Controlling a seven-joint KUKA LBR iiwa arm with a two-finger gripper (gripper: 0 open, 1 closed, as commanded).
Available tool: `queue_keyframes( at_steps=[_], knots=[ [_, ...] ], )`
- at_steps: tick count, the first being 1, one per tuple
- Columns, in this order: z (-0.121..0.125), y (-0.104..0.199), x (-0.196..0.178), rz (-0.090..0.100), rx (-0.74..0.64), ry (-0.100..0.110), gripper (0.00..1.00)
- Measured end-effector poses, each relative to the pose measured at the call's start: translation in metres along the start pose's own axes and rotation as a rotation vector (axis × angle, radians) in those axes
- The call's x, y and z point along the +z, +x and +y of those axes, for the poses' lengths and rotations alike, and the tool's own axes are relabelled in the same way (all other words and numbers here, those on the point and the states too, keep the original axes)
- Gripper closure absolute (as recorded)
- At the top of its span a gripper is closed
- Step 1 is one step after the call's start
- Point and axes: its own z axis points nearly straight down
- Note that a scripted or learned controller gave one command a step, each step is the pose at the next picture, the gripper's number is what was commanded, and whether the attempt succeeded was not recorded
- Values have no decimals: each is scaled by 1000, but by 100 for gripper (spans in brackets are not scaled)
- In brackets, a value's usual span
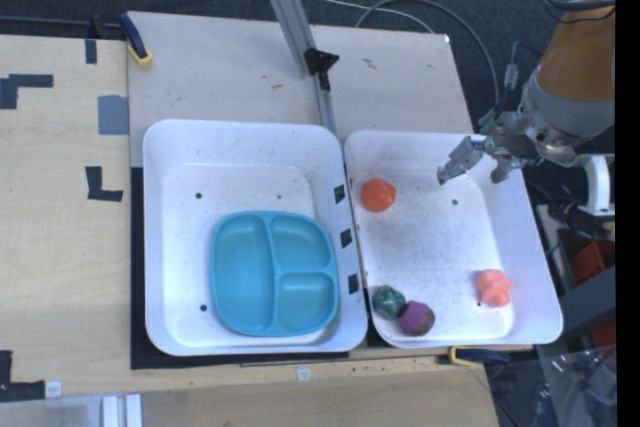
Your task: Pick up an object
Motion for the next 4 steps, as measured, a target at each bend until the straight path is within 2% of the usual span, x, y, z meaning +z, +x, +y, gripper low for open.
queue_keyframes(
  at_steps=[1,2,3,4],
  knots=[
    [0,0,0,0,0,0,0],
    [0,-1,43,-1,1,4,0],
    [-11,-4,99,1,2,7,0],
    [-18,6,153,1,1,6,0]
  ],
)
